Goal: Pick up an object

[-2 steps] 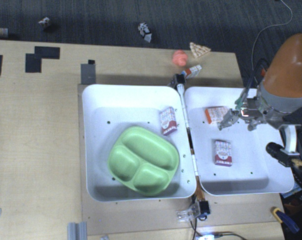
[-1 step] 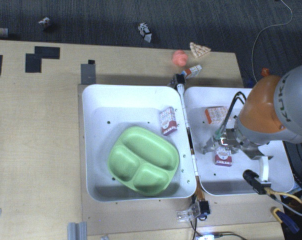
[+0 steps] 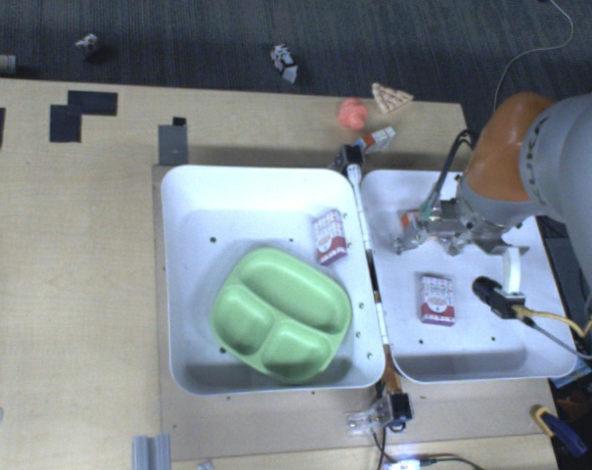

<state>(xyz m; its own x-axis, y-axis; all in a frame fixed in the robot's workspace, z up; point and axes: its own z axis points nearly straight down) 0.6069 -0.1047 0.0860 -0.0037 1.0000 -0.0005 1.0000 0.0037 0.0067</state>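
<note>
On the pale wooden counter (image 3: 70, 292) the left bin (image 3: 183, 262), smooth white plastic with rounded corners, holds a glossy green plate (image 3: 281, 311). The plate is a rounded, divided dish with three hollows, tilted and lying toward the bin's near right part. Just above it, near the bin's right wall, lies a small red and white packet (image 3: 329, 236), flat and rectangular, its long axis running roughly up and down the view with a slight lean.

At the far edge of the counter, between the bins, sit a pink ball (image 3: 351, 114), a tan wedge-shaped piece (image 3: 391, 96) and a small tube (image 3: 376, 140) with a red band.

The right bin (image 3: 452, 360) holds a second red and white packet (image 3: 436, 298), the same flat rectangular kind, lying in the bin's middle with its long axis pointing away from the camera, nearly square to the bin's walls.

The gripper (image 3: 442, 231) hangs over the far part of the right bin, above and apart from that packet, nothing seen between its parts; whether it stands wide or narrow cannot be told. The grey arm (image 3: 569, 155) with its orange band (image 3: 506, 145) comes in from the right.
</note>
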